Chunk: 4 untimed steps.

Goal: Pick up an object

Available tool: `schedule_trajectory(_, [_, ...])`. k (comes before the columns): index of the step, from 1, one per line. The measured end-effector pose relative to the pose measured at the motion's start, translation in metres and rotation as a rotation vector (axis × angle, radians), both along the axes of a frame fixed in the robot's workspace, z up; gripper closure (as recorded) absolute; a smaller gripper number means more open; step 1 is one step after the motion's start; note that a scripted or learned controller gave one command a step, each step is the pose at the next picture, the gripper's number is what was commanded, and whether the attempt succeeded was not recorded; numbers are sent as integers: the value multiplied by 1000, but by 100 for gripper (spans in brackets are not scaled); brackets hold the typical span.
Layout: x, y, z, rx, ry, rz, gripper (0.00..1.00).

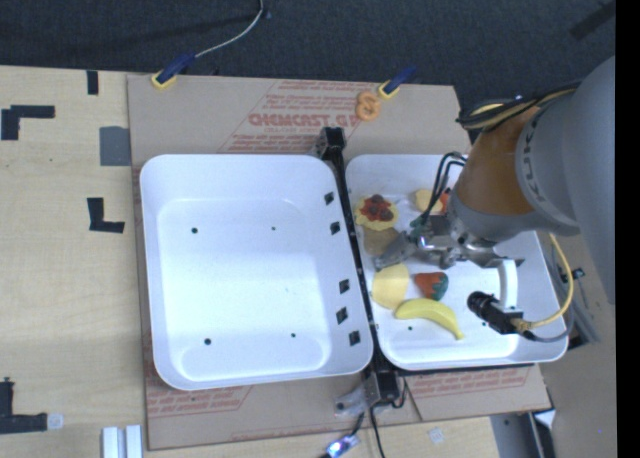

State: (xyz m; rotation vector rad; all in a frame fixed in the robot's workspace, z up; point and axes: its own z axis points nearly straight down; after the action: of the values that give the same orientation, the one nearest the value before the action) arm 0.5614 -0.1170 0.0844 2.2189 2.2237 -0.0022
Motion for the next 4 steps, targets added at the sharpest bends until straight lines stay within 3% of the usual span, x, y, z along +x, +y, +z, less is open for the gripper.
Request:
schedule_trajectory(1, [53, 21, -1, -3, 0, 5, 0])
schedule_trajectory(2, [-9, 14, 0, 1, 2, 0, 0])
schedule_trajectory(3, [-7, 16, 9, 0, 2, 5, 100])
schedule_trajectory(4, [13, 20, 40, 2, -1, 3, 100])
